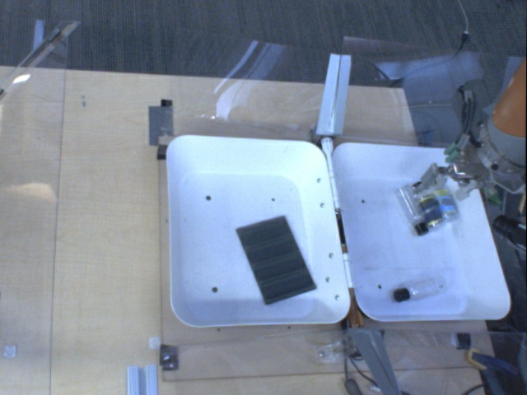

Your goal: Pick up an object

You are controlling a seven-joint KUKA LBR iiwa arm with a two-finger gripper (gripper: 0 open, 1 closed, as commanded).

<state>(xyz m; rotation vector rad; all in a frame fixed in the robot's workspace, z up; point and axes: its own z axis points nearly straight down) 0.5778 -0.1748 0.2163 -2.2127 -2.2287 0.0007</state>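
Gripper sits over right bin, upper right; arm enters from the right. Fingers appear clamped on a small clear packet w/ blue-yellow contents, which hangs at the tips, close over bin floor. Grip looks marginal: packet is slick and caught near its edge, so it could slide out on lift. Clear vial w/ dark cap lies near front wall, well apart. Dark ribbed slab lies tilted in left bin.

A robotics lab was indicated by a wooden tabletop, two white bins, clear guards and carpet.
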